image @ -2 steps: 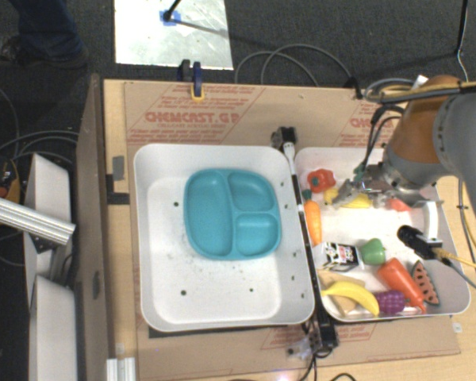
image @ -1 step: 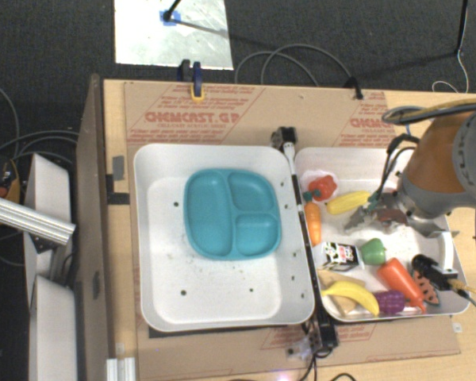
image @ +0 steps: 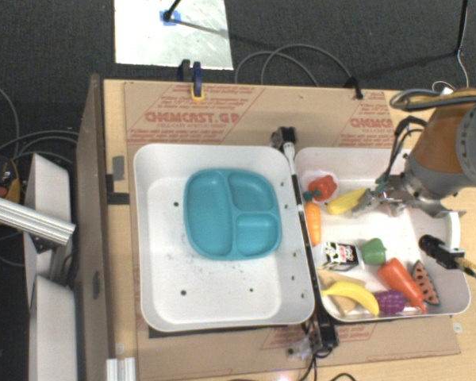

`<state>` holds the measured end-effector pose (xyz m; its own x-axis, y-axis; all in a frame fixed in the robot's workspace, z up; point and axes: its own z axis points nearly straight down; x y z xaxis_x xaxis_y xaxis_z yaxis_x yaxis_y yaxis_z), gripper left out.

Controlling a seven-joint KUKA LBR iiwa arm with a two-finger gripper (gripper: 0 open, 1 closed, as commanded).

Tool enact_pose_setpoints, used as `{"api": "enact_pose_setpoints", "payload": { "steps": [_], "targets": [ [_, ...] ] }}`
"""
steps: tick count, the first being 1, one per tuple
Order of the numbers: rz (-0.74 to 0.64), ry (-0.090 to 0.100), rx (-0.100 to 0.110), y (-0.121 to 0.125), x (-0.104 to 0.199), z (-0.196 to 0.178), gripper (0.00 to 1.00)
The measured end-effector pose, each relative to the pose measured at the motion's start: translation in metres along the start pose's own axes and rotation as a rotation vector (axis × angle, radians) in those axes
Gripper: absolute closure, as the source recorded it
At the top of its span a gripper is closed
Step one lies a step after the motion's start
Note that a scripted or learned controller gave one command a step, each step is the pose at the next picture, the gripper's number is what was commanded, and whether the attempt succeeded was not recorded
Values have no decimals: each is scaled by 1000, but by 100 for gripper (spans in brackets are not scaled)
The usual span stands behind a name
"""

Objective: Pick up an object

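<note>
My gripper (image: 372, 196) hangs low over the back of the right bin (image: 397, 159), reaching in from the right on the grey and orange arm. Its tip is right beside the right end of a yellow toy fruit (image: 343, 203); whether it touches is unclear. A red pepper (image: 322, 186) lies just left of that. Further forward lie a small orange carrot (image: 312, 223), a black-and-white carton (image: 340, 253), a green pepper (image: 372, 251), a large carrot (image: 398, 280), a watermelon slice (image: 425, 283), a banana (image: 352, 295) and purple grapes (image: 389, 302).
The left bin (image: 163, 292) holds a teal divided plate (image: 232, 214). A dark divider rail (image: 299, 221) runs between the two bins. Cables trail behind the bench at the back right.
</note>
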<state>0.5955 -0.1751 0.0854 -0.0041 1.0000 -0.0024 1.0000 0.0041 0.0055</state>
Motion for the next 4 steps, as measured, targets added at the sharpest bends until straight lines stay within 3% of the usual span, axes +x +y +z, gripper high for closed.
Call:
{"api": "enact_pose_setpoints", "payload": {
  "steps": [1, 2, 3, 4],
  "targets": [
    [4, 5, 11, -72, 28, 1, 0],
    [-4, -4, -13, 48, 0, -65, 0],
    [-7, 3, 2, 57, 93, -10, 0],
    [5, 1, 4, 37, 64, 1, 0]
  ]
}}
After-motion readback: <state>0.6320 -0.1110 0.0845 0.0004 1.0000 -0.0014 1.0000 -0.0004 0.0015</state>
